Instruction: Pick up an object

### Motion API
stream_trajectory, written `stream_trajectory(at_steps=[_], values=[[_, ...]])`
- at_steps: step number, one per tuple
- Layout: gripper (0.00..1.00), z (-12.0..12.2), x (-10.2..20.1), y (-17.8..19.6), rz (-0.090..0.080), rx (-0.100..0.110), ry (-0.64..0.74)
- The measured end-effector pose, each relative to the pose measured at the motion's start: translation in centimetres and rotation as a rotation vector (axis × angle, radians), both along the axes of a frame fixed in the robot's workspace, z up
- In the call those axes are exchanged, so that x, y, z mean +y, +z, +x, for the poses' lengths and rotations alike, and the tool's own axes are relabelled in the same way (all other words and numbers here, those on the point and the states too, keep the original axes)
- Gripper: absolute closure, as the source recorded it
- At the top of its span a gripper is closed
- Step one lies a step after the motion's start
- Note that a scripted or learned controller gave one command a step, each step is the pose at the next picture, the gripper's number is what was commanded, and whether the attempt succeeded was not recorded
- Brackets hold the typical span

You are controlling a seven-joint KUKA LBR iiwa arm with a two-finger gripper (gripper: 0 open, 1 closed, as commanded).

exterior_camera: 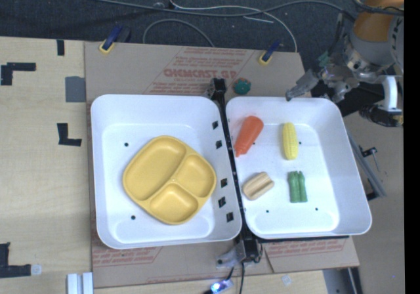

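Nearest, a bread roll (257,186) and green beans (298,187) share the right bin (348,174) with a carrot (247,134) and corn (289,140) (none stacked). Jaws (314,86) hover beyond its far rim; whether apart, I cannot tell. A yellow tray (169,179) fills the left bin (108,155).

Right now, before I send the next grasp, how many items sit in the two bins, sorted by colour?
Yellow: 2, the yellow plastic divided plate and the yellow toy corn cob
Orange: 1, the orange toy carrot
Tan: 1, the tan toy bread roll
Green: 1, the green toy bean bundle
Total: 5
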State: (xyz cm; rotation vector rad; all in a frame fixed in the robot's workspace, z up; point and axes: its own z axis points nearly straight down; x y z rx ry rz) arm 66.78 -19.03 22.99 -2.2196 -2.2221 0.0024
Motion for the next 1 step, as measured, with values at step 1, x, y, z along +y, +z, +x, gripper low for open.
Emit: stream_trajectory(at_steps=[1], values=[[0.00, -0.28, 0.07, -6.54, 0.001, 0.007, 0.000]])
